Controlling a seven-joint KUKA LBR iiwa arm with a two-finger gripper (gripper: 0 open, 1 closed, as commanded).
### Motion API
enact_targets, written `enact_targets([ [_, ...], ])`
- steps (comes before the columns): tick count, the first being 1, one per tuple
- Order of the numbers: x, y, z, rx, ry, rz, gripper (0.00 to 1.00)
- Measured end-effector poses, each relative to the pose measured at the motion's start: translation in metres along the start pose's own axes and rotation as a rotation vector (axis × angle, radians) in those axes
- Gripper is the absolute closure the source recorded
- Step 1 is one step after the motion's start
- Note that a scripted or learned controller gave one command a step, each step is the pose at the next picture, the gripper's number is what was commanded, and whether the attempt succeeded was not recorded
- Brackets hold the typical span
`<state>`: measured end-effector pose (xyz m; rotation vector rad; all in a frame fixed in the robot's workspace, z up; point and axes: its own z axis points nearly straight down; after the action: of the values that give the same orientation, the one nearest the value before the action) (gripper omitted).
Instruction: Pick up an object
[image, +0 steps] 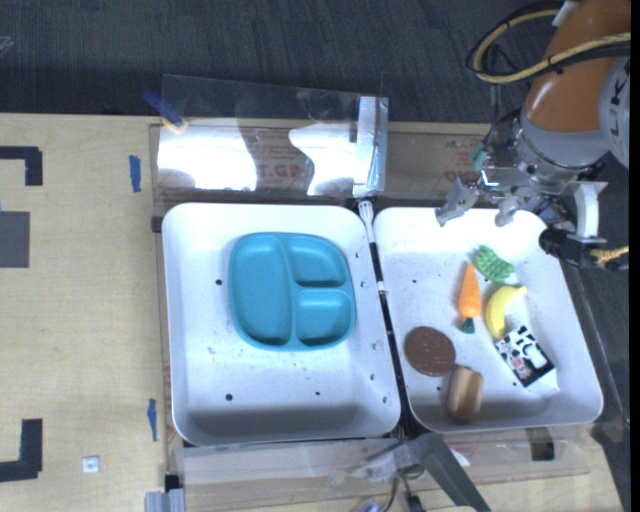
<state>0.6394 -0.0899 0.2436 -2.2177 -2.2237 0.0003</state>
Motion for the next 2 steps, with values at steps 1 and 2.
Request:
enact_targets([
  [1, -0.06, -0.085, 0.139, -0.006, -0.003, -0.084, 0.0],
  [2, -0.037, -0.015, 0.157, -0.006, -0.002, -0.1, 0.0],
])
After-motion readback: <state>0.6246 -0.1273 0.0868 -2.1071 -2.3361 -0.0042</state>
